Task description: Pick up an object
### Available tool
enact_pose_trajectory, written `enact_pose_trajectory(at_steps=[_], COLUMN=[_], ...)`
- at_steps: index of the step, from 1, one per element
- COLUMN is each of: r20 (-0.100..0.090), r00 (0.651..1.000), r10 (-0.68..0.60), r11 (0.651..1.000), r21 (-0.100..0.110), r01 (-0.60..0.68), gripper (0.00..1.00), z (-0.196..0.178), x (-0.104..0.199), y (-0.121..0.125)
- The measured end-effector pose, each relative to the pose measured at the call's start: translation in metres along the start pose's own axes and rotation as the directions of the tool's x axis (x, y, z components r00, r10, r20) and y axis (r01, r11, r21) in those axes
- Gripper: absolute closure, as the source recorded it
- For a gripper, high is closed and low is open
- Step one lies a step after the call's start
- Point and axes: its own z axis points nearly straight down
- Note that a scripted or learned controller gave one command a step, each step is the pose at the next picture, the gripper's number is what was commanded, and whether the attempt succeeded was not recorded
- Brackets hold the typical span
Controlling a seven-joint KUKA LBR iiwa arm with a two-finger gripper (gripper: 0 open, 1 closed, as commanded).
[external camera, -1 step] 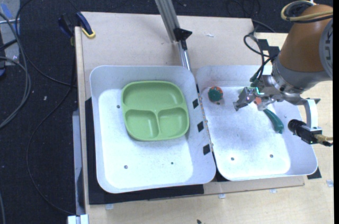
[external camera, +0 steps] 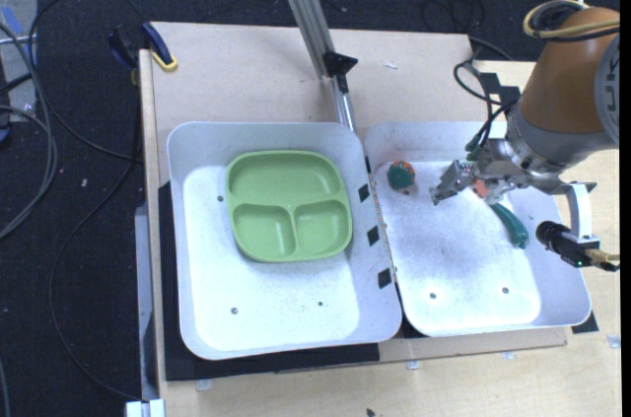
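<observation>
Green and orange, a small round ball-like object point(external camera: 400, 174) lies in the right white bin point(external camera: 473, 307), near its upper left corner. The claw point(external camera: 446, 185) hangs just to the ball's right, low over the bin floor and apart from it, with nothing seen between its tips; whether it is released or clenched I cannot tell. A teal elongated object point(external camera: 513, 224) lies further right. A light green three-compartment plastic plate point(external camera: 290, 205) sits in the left white bin point(external camera: 256, 316).
</observation>
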Motion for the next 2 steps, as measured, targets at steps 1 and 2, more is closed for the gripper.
enact_pose_trajectory(at_steps=[1,2], r20=[0.000,0.003], r00=[1.000,1.000], r10=[0.002,0.002], r11=[1.000,1.000], r21=[0.005,-0.004], r01=[-0.002,-0.002], gripper=[0.00,0.00], z=[0.064,0.114], x=[0.002,0.002], y=[0.000,0.001])
